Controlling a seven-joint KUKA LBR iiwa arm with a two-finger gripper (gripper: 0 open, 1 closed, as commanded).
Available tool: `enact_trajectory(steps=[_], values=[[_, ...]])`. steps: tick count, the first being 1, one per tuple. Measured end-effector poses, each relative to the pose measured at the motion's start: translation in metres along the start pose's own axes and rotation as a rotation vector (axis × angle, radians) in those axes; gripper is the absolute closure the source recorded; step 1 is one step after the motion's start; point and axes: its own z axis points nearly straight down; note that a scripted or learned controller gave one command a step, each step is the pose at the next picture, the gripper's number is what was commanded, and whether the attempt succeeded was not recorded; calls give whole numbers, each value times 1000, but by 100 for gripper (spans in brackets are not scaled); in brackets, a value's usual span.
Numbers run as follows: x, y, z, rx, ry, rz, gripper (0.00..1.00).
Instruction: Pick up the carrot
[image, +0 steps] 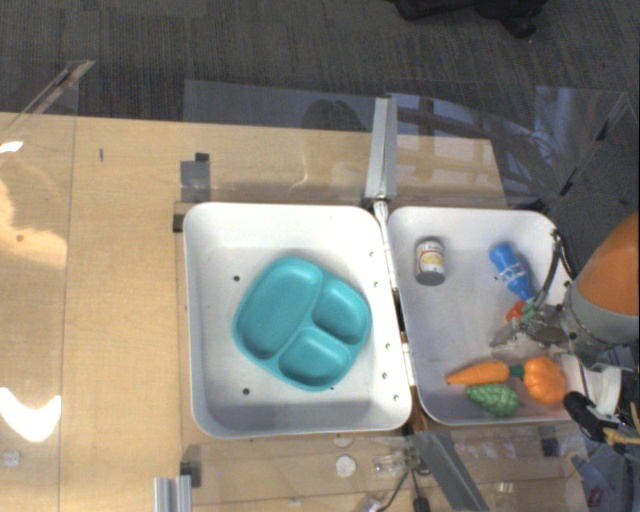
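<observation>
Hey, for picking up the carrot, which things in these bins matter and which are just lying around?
Part of the job:
carrot, lying near the right bin's front edge
claw, just above it

Just lying about:
teal divided plate in the left bin
small can
blue bottle
orange pumpkin
green vegetable

A pale wooden bench (100, 300) is filling most of the scene, bright light glaring off its left edge. Dark grey carpet (250, 40) is running beyond its far edge.
</observation>
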Motion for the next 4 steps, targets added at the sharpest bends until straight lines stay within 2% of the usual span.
enact_trajectory(steps=[1, 2, 3, 4], values=[[0, 0, 0, -1, -3, -24, 0], [-3, 2, 0, -4, -3, -169, 0], [-7, 3, 0, -3, -2, -177, 0], [-5, 1, 0, -1, -1, -98, 0]])
